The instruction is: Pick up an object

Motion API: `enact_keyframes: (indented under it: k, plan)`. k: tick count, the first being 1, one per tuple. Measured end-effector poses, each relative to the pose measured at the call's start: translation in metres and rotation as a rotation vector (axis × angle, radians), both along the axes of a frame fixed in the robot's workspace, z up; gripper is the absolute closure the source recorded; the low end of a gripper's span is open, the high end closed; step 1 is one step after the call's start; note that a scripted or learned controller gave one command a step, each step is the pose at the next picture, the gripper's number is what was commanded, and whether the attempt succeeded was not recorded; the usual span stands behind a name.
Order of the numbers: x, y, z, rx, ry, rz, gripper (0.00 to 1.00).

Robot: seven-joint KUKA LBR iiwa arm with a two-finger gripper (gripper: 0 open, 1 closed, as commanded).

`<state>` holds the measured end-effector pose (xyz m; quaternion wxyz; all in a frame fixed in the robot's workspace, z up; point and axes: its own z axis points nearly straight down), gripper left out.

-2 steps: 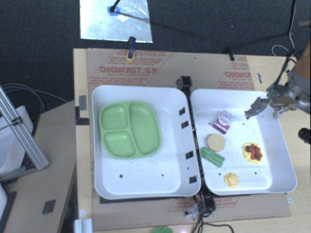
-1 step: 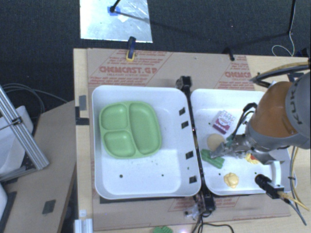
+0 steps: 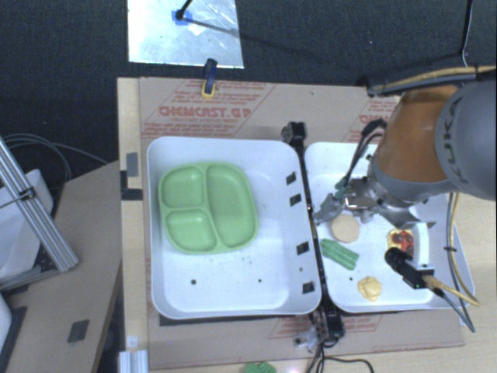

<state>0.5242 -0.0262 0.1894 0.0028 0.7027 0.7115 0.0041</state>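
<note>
I cannot tell the state of my gripper (image 3: pixel 339 208); the round pale beige piece (image 3: pixel 345 228) lies just under it, and it may slide toward the green ridged block (image 3: pixel 339 253).

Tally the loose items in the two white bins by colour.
Green: 2, the divided plate and the small green piece
Beige: 1, the round piece
Yellow: 1, the yellow piece
Red and white: 1, the item
Total: 5
</note>
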Motion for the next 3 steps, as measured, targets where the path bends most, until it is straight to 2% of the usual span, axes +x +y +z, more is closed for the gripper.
enact_keyframes:
  k: [1, 2, 3]
  plan:
    - [-0.021, -0.074, -0.073, -0.003, 0.014, -0.017, 0.0]
    - [-0.007, -0.063, -0.103, -0.006, 0.002, -0.012, 0.0]
    - [-0.005, -0.062, -0.091, -0.005, -0.003, -0.012, 1.0]
